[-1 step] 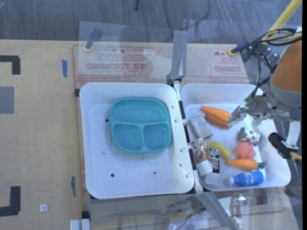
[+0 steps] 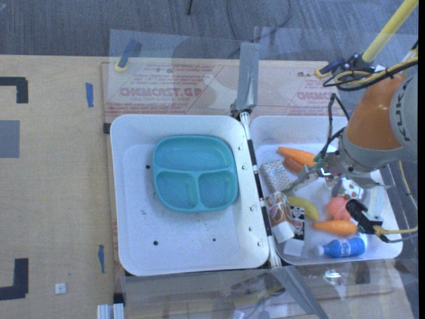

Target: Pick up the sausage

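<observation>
In the right bin [image 2: 385, 234], a short reddish-brown piece that looks like the sausage [image 2: 292, 167] lies just below an orange carrot [image 2: 297, 155], near the bin's upper left. My gripper [image 2: 307, 176] hangs low over the bin, its tip right beside that piece on its right side. The grey wrist and orange band of the arm [image 2: 372, 121] reach in from the right and hide part of the bin behind them. Nothing can be seen held by the gripper.
The right bin also holds a silver wrapper [image 2: 272, 173], a yellow banana [image 2: 304, 208], a pink ball [image 2: 339, 207], a second carrot [image 2: 337, 227], a blue bottle [image 2: 345, 247] and a brown-labelled bottle [image 2: 280, 214]. A teal divided plate [image 2: 196, 171] lies in the left bin [image 2: 133, 231].
</observation>
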`<state>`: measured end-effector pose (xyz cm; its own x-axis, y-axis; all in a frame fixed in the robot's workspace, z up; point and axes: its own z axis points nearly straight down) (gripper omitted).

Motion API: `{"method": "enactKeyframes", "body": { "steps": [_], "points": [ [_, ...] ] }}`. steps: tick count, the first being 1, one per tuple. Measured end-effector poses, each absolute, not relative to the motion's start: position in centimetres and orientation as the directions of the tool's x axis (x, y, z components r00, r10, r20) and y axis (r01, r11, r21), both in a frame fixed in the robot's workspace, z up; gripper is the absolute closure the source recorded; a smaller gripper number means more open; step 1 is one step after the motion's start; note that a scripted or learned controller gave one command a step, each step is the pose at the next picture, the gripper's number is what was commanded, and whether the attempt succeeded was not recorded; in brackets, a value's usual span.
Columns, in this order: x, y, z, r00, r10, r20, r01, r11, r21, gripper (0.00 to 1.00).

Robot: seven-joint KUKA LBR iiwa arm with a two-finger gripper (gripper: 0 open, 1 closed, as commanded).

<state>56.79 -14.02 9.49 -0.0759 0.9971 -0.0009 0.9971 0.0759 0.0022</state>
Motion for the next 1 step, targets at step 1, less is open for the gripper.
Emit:
{"method": "enactKeyframes", "body": {
  "steps": [1],
  "points": [
    [56.76,-14.43,10.50,-0.068,0.998,-0.002,0.998,0.068,0.005,1.00]
  ]
}}
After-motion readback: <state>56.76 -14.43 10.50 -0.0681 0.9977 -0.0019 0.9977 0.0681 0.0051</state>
